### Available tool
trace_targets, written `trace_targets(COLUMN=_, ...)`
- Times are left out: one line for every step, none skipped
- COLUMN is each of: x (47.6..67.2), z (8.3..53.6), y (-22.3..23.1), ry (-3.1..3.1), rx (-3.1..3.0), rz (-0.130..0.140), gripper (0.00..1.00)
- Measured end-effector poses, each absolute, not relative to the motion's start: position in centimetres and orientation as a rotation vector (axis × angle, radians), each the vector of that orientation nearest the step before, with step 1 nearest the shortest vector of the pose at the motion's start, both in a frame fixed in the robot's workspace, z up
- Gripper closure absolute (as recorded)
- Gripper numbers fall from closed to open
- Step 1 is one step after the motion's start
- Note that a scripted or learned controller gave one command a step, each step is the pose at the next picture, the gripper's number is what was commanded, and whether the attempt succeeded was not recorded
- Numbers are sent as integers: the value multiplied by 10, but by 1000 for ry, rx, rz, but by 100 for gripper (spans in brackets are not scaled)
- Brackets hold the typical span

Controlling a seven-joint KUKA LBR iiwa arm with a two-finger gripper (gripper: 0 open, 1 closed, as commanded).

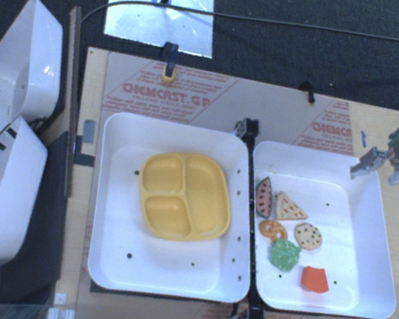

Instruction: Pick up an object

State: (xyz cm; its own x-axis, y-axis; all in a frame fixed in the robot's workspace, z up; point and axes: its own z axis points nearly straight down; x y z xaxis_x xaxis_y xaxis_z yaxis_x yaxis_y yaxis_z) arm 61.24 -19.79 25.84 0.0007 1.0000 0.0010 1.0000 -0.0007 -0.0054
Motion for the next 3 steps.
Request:
trace_targets(x=614, z=262, y=-198, ry=-2223, rx=-2222, rz=-1, gripper=0)
trace_targets(x=618, z=212, y=-188, ry=-2221, rx=-2218, rz=2, gripper=0)
trace_targets(x=613, z=153, y=-182, ry=-2220, rx=-2218, rz=3, gripper=0)
